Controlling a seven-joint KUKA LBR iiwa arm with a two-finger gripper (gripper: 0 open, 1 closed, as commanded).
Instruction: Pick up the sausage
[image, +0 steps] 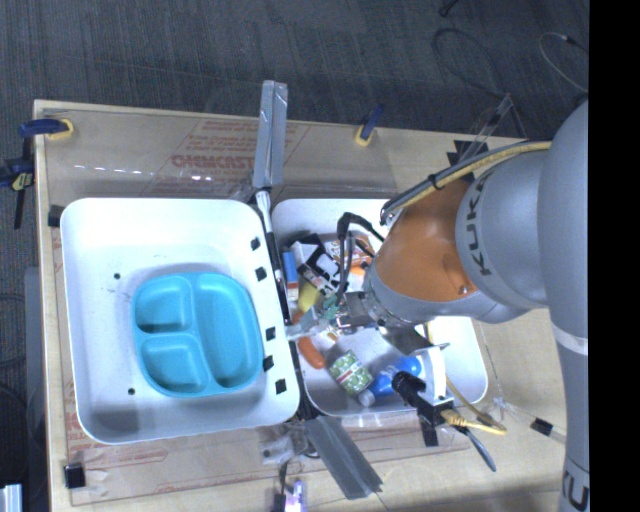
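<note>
Arm (520, 230) reaches in from the right. Its wrist, with the orange band (425, 260), hangs over the middle of the right bin (470, 372). Jaws are under the wrist, aimed at the clutter by that bin's left wall. The wrist body covers them, so I can't tell whether they're released or clenched, or whether anything sits between them.

Sausage (312, 351): small orange-red piece, best match I can see. It lies flat in the right bin near the left wall, toward the front left corner (bottom of view). It's uncovered, just beside the wrist's lower left edge. Contact with the jaws: can't tell.

Same bin:
- Green can (348, 371) lies on its side, just right of the sausage.
- Blue-capped bottle (408, 372) is further right, toward the front edge.
- Blue stick (290, 268) and yellow-green piece (309, 297) lie along the left wall, behind the sausage.
- More small stuff is tucked under the wrist, too hidden to name.

Left bin (90, 250): one blue plate (195, 330) with three compartments, flat, roughly centred.

Bins sit side by side on the surface (130, 150), inner walls touching. On the surface's back edge, the left clamp (45, 128) is at the back left corner and the mid clamp (370, 123) is behind the right bin.
</note>
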